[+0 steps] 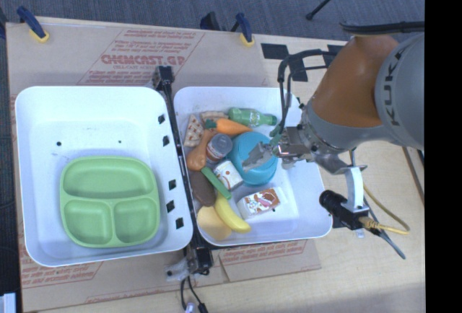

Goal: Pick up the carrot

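The carrot [229, 126] lies at the upper middle of the right bin [310, 221], wedged between bottle [251, 117] and blue bowl [258, 160], while the gripper [257, 155] hangs over that bowl, fingers seemingly parted and empty, probably lining up its approach.

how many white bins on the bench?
2. The left shallow white plastic bin holds a green divided plate; the right shallow white plastic bin beside it holds the piled toy food.
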Action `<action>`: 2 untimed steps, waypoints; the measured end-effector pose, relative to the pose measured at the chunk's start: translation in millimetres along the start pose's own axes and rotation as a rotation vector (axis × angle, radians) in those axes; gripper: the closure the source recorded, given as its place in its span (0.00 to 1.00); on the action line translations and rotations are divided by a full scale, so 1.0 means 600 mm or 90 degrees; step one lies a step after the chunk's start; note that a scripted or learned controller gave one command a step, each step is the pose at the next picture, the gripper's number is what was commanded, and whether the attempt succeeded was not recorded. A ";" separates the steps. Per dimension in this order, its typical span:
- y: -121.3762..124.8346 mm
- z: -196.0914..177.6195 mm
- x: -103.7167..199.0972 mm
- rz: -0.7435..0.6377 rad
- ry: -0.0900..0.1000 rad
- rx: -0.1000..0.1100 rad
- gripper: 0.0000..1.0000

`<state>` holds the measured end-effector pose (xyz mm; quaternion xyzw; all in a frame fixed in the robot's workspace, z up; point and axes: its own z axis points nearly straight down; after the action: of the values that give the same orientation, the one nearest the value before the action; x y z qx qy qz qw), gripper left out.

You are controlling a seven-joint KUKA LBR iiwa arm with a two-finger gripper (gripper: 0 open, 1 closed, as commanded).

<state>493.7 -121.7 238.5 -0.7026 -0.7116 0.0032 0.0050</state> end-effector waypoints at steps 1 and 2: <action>0.142 0.083 0.129 -0.010 -0.002 0.002 0.00; 0.260 0.075 0.051 -0.087 -0.005 -0.003 0.00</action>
<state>648.6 -88.9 191.8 -0.6526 -0.7577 0.0039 0.0009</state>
